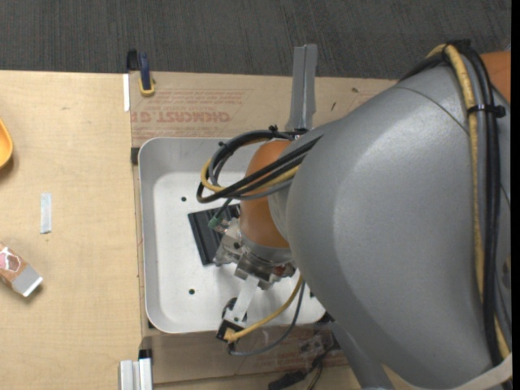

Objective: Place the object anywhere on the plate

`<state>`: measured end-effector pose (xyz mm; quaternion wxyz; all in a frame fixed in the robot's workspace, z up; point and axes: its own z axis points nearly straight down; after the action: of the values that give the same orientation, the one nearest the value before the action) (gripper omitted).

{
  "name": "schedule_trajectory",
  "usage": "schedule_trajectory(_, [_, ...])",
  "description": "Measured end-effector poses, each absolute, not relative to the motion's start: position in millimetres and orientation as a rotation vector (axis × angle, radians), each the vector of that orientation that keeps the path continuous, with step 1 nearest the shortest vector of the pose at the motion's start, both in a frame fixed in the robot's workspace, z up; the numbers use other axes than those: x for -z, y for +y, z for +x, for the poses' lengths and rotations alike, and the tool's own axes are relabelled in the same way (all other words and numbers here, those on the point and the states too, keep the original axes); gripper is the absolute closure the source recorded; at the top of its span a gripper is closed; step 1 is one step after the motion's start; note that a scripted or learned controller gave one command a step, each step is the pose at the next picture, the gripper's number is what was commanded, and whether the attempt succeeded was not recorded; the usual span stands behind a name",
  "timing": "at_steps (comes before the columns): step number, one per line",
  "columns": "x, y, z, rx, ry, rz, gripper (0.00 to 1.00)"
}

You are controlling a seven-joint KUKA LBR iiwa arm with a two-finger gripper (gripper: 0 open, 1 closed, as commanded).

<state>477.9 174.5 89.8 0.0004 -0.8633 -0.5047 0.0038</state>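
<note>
A flat black rectangular object (203,232) lies on the floor of the white bin (166,299), near its middle. Its right part is hidden under my arm. My gripper (236,252) points down into the bin right beside the black object's right edge, below the orange wrist band (262,193). I cannot tell whether it touches the object. The arm's grey body covers the right half of the view, with yellow and black cables looping around the wrist.
On the wooden bench left of the bin lie a small grey strip (45,214) and a pink-and-grey block (18,271). An orange rim (4,146) shows at the left edge. A clamp (143,73) and a metal post (304,84) stand behind the bin.
</note>
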Motion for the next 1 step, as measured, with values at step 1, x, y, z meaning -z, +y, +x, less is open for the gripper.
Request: schedule_trajectory(1, [-242.8, 107.7, 477.7, -0.007, -1.886, -2.513, 0.0])
